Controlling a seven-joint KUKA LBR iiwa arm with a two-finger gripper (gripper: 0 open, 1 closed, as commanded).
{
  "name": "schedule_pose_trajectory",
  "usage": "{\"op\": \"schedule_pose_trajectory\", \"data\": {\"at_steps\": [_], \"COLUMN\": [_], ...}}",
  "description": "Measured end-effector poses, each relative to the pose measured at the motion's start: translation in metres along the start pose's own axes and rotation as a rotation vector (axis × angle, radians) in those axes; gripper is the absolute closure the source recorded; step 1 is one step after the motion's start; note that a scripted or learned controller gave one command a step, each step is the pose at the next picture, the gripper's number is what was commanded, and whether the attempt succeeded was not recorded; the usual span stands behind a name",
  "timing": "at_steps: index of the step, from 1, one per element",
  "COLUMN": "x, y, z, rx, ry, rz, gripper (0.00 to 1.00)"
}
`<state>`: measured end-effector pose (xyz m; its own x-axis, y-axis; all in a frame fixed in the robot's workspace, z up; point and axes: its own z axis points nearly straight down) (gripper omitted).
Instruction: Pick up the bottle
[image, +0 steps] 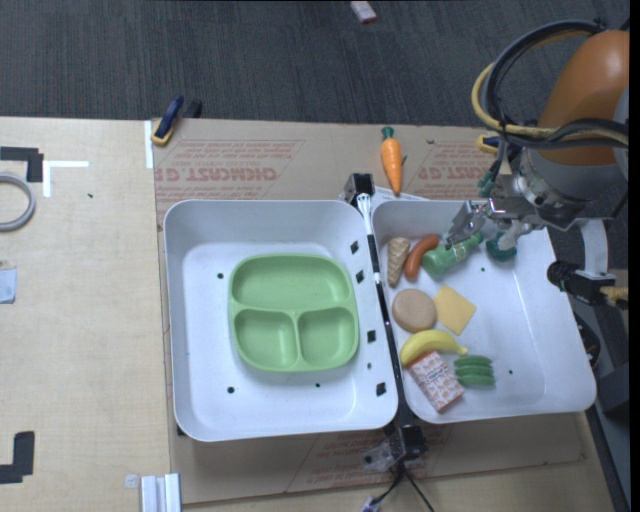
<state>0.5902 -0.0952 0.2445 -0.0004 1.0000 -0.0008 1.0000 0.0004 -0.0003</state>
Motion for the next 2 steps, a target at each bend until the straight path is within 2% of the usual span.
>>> {"op": "schedule_pose_trajectory", "data": {"at_steps": [1, 2], "x": [0.0, 0.096], "y": [0.0, -0.036], "z": [-0.01, -0.013], "rx": [-0.001, 0.001], "ry": [-0.001, 0.0], "rz": [0.0, -0.032], "gripper": [1.0, 1.0]}}
